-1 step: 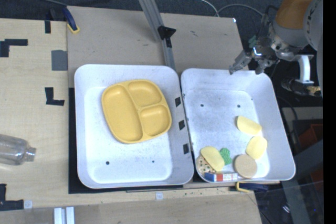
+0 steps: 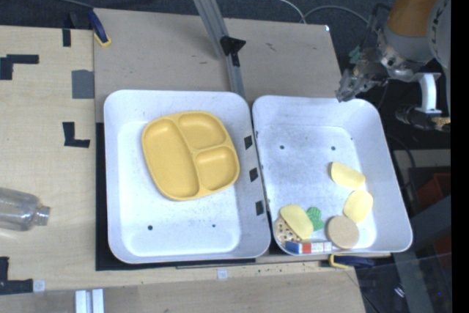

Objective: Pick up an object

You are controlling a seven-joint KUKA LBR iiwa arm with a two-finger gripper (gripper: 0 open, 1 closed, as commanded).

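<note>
Seen from above, the gripper [image 2: 347, 90] hangs at the far rim of the right bin [image 2: 308, 124], near its two-o'clock corner, outside the bin floor; whether its fingers are open or closed cannot be told at this size. Nothing is visible between them. The objects crowd the right bin's near edge from four to six o'clock: two yellow pieces [image 2: 346, 174] [image 2: 357, 206] toward the right wall, a tan round disc [image 2: 342, 232] at five o'clock, a yellow lump [image 2: 297, 221] touching a small green item [image 2: 314, 215] at six. The bin's centre and far half lie bare, open ground beneath the arm [image 2: 418, 4]. In the left bin [image 2: 124, 157], a yellow divided tray [image 2: 190, 155] sits toward the far side, leaving the near strip free. A clear bottle [image 2: 20, 210] lies on the bench [image 2: 44, 150] at nine o'clock, well apart.
</note>
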